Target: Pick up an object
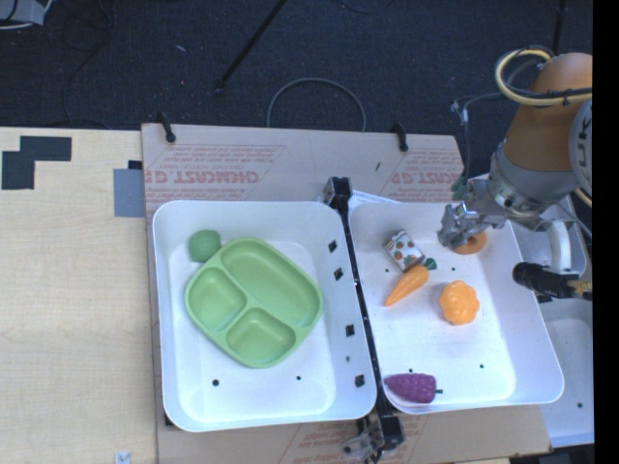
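Observation:
My gripper (458, 228) hangs low over the far right part of the right bin (527, 356). It sits just above and to the left of a small flat orange piece (474, 245), partly covering it. To its left lies a small patterned box (404, 249). An orange carrot (406, 284) lies slantwise below the box. A lumpy orange fruit (459, 303) rests in the middle of the bin. A purple bunch of grapes (412, 387) lies at the bin's near edge.
The left bin (184, 375) holds a green divided plate (253, 300) and a small green ball (203, 246) at its far left corner. A black divider (353, 298) runs between the bins. The arm's grey and orange body (546, 133) rises at the right.

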`<state>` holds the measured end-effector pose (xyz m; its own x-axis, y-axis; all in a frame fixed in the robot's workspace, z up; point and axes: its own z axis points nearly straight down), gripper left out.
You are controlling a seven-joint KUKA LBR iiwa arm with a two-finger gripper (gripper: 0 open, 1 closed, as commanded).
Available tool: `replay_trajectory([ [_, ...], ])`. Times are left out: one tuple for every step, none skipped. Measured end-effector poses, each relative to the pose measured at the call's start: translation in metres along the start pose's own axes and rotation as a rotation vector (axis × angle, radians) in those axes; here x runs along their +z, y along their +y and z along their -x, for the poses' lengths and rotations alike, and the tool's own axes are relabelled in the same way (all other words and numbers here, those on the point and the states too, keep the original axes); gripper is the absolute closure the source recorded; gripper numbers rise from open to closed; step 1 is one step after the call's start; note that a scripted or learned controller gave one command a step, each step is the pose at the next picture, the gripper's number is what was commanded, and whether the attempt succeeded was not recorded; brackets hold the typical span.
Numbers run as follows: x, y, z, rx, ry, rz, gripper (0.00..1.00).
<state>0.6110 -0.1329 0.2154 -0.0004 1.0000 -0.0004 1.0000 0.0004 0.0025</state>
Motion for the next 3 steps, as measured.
replay_trajectory([
  [-0.039,0.001,0.001,0.000,0.000,-0.001,1.00],
  [-0.044,-0.011,-0.051,-0.004,0.003,-0.006,1.00],
  [-0.041,-0.024,-0.109,-0.004,0.002,-0.007,1.00],
])
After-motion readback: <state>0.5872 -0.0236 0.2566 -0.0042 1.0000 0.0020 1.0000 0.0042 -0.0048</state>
